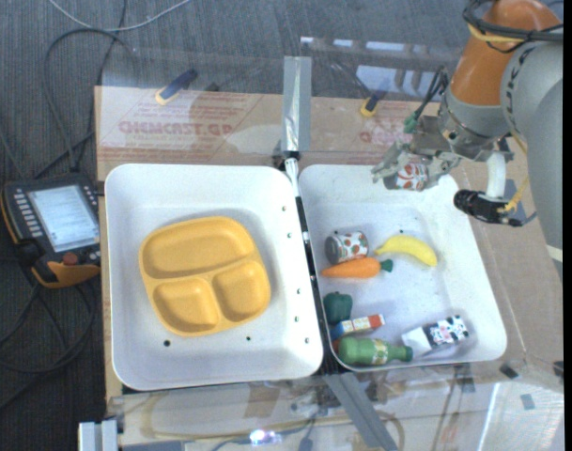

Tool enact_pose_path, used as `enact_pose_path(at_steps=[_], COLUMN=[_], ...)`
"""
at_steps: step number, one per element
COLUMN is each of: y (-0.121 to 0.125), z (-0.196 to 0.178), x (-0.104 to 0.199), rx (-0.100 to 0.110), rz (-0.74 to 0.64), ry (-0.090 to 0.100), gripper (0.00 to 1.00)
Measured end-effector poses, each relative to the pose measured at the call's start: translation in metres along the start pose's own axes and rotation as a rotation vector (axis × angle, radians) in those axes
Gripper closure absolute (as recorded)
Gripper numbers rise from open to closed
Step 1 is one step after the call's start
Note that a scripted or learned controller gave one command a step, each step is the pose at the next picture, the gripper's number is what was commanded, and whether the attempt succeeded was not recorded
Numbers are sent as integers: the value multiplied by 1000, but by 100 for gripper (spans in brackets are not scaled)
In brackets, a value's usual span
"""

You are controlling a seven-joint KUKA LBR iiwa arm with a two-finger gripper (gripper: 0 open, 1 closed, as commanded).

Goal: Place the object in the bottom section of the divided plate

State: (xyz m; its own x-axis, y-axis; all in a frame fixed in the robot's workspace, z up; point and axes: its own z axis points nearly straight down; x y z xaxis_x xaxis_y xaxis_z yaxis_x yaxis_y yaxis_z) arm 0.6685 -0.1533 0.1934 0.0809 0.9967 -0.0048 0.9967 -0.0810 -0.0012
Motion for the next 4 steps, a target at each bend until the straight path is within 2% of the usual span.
enact_pose_path(at_steps=[1,2,3,4], y=[-54,-61,-107,-91], z=[-66,-12,-21,-24], x=[71,140,218,262], rx=[0,2,1,1], rz=[-69,-230,-250,-350], ry=[3,5,5,2], gripper=[100,100,100,100])
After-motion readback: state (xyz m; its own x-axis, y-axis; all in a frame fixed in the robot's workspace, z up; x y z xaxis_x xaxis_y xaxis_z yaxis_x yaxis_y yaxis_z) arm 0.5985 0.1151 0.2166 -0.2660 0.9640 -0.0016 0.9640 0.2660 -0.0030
